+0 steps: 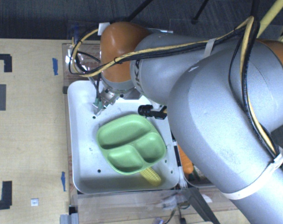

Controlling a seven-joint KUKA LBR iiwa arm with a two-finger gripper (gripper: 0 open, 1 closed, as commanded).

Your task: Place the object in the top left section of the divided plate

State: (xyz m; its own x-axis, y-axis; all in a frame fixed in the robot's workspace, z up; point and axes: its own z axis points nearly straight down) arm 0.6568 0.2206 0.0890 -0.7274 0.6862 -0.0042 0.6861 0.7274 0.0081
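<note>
A green divided plate [130,143] lies tilted in the left white bin [81,139], its three sections showing bare green. A yellow corn-like object [151,175] lies just below the plate's lower edge, near the bin's front wall. My gripper [99,105] hangs above the bin's upper left part, just beyond the plate's top left rim. Its tips are small and partly hidden under the wrist, so what lies between them is unclear.
The grey arm with its orange band [120,45] covers the right bin and most of the right side. An orange item [186,162] peeks out beside the arm. A black clip [151,111] sits at the plate's upper right. Tan bench lies to the left.
</note>
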